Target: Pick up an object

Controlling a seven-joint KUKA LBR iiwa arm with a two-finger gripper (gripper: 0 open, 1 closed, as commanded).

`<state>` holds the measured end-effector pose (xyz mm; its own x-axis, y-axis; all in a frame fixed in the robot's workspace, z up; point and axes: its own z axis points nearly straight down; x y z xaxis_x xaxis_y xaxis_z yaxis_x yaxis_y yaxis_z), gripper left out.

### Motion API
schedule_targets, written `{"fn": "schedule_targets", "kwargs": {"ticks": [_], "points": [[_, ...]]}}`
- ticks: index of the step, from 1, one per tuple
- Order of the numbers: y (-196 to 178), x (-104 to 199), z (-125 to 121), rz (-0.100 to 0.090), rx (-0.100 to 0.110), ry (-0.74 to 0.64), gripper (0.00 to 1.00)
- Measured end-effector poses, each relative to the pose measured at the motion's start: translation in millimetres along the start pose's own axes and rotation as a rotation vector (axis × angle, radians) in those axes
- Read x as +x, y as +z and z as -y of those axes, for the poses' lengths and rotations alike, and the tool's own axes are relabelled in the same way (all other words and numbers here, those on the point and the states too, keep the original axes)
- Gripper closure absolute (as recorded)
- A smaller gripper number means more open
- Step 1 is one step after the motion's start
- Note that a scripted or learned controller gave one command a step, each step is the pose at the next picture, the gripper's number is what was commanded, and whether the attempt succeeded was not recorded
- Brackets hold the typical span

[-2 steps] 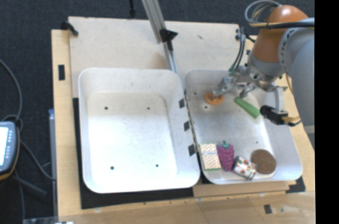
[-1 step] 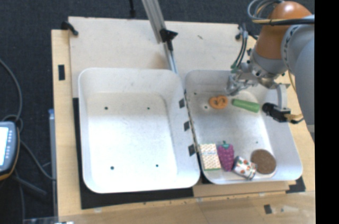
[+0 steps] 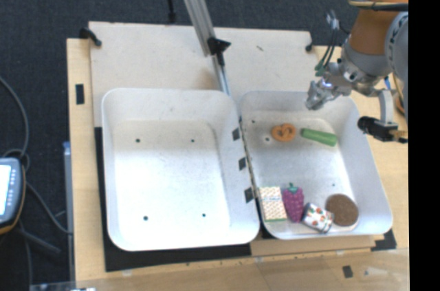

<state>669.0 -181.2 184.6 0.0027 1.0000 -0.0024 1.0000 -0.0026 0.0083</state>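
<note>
My gripper (image 3: 315,101) hangs over the back edge of the right bin (image 3: 364,166), above and to the right of an orange round piece (image 3: 282,133) and a green stick (image 3: 319,137). Nothing shows between its fingers. Along the bin's front lie a pale patterned box (image 3: 272,203), a dark pink berry-like toy (image 3: 293,201), a small red-and-white can (image 3: 316,217) and a brown disc (image 3: 342,209).
The left bin (image 3: 120,145) stands beside the right one. A slanted aluminium pole (image 3: 196,4) rises from behind the seam between the bins. The wooden bench (image 3: 158,56) extends behind both bins.
</note>
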Motion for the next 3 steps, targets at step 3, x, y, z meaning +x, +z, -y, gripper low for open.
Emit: {"fn": "schedule_targets", "kwargs": {"ticks": [3], "points": [[-92.7, 49.9, 24.2, -0.002, 0.008, -0.008, 1.00]]}}
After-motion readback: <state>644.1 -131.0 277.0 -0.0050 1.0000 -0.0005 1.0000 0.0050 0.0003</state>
